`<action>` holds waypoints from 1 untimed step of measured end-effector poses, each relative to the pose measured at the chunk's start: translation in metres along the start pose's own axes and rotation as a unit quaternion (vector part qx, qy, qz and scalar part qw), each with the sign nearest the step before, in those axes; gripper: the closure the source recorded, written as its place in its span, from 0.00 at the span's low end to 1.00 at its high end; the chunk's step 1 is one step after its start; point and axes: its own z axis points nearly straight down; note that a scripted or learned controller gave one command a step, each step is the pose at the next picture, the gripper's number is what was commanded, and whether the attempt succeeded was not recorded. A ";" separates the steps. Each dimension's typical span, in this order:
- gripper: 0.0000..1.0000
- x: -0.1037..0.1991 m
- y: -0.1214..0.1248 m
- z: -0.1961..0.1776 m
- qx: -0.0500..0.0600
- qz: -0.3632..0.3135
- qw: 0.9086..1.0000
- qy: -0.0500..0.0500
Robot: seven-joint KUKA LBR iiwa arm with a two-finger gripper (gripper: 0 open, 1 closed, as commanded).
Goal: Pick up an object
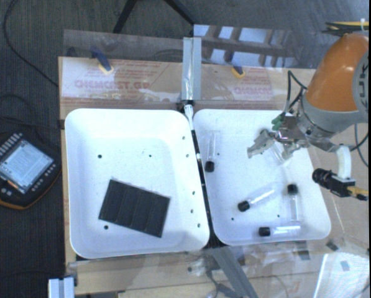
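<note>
Several clear tubes with black caps lie in the right bin (229, 228): one by the left wall (209, 149), one slanted in the middle (258, 197), one upright near the right wall (292, 205) and one along the front (281, 230). A flat black ribbed pad (134, 207) lies in the left bin (86, 135). My gripper (273, 149) hangs over the back right part of the right bin, behind the tubes. Its fingers (258, 146) are spread open and I see nothing between them.
The raised rims of the two bins meet in a ridge (197, 166) between them. A teach pendant (18, 169) lies on the floor left of the bench. Clamps (102, 59) hold the board behind the bins.
</note>
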 end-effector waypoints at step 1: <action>0.00 0.034 -0.010 0.125 -0.002 0.020 1.000 0.000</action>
